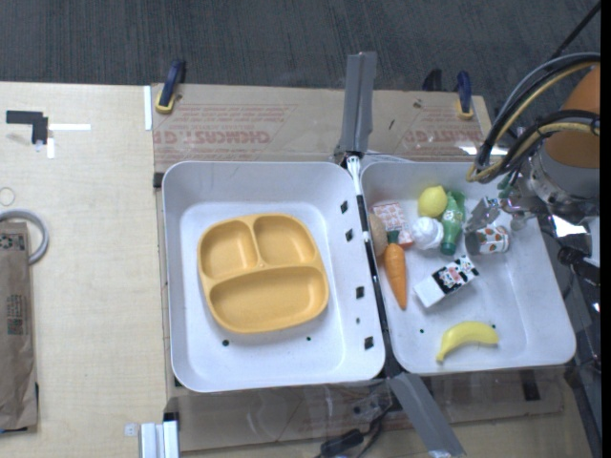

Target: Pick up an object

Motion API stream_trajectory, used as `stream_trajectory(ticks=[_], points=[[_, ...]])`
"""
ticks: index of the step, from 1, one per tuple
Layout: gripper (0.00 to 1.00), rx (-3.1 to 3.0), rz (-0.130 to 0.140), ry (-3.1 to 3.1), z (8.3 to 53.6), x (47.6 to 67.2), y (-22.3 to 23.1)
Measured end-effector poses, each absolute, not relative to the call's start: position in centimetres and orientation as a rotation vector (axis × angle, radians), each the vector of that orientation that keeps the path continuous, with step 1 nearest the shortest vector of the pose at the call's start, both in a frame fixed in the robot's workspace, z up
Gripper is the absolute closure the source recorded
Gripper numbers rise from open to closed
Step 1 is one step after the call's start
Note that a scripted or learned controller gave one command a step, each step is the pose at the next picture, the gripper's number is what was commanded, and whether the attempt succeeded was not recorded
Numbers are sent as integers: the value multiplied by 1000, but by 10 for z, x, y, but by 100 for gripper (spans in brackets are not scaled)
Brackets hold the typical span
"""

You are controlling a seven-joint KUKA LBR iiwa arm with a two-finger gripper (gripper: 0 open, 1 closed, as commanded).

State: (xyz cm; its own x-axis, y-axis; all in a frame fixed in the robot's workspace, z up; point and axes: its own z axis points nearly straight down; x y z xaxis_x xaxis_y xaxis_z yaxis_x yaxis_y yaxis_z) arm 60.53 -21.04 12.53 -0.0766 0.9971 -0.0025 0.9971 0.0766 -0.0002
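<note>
Two shallow white bins sit side by side on the desk. The left bin holds one thing: a yellow-orange divided plate with three compartments, lying flat near the bin's middle.

The right bin holds the loose objects. One lemon lies near the far wall, touching a green bottle that lies beside it. Next to them is a small white rounded item and, further left, a pale packet. One carrot lies lengthwise along the bin's left side, its tip pointing toward the near wall. A black-and-white box rests just right of the carrot. One banana lies apart from the rest, near the bin's front wall.

The arm enters from the right, and the claw is down in the right bin just beside the green bottle, over a small patterned white item. Whether the claw is spread or pressed together cannot be told from here.

On the desk to the left lies a brown paper bag. Two blue clamps hold the cardboard behind the bins.
</note>
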Motion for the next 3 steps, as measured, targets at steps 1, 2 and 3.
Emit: stream_trajectory(ticks=[1, 2, 3], points=[[0, 2092, -3, 2341, 104, 621, -169], [0, 2053, -3, 2379, 91, 582, -205], [0, 2036, -4, 2382, 93, 632, -143]])
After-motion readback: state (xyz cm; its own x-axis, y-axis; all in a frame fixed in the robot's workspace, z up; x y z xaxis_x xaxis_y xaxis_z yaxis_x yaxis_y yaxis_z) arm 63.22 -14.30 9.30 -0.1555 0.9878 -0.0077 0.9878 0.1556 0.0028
